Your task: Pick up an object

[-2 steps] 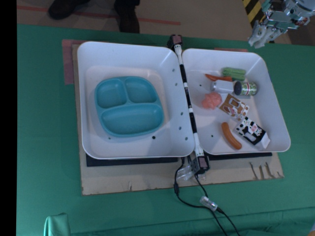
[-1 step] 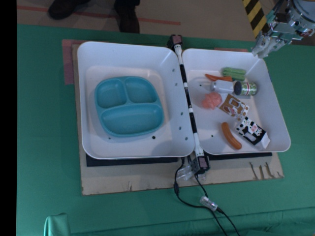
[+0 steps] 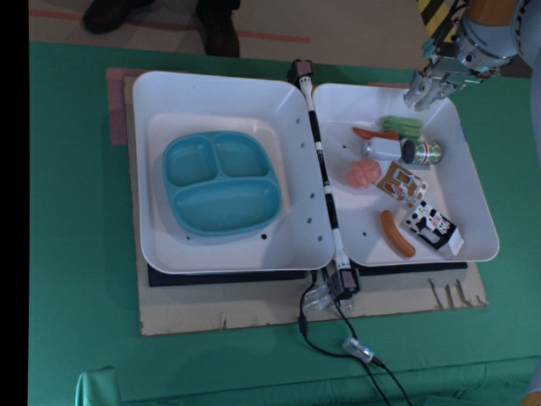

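Observation:
The right bin (image 3: 473,218) holds several small objects: a green vegetable (image 3: 401,126), an orange carrot (image 3: 373,134), a white can (image 3: 383,148), a green can (image 3: 421,151), a pink lump (image 3: 364,173), a brown patterned carton (image 3: 401,182), a sausage (image 3: 396,233) and a black-and-white carton (image 3: 431,226). My gripper (image 3: 425,93) hangs above the far right part of this bin, just beyond the green vegetable, its fingers pointing down and slightly apart. Nothing is between them.
The left bin (image 3: 169,100) holds a blue divided plate (image 3: 221,182). A black-and-white divider bar (image 3: 321,172) runs between the bins. Cables (image 3: 355,349) trail off the bench front. A person's feet (image 3: 152,7) stand beyond the far edge.

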Controlling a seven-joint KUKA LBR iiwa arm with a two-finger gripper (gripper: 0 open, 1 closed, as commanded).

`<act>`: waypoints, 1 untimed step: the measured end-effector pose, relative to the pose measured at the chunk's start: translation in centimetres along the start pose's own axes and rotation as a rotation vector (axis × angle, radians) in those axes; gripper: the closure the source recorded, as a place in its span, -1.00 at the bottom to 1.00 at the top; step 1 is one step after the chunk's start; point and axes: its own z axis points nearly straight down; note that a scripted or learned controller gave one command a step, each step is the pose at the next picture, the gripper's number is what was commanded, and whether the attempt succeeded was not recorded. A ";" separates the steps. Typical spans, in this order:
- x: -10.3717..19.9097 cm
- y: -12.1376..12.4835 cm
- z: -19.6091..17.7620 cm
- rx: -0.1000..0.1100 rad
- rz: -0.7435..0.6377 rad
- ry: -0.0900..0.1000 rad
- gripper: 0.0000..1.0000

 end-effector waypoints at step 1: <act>-0.1 1.3 4.6 0.000 0.001 -0.001 1.00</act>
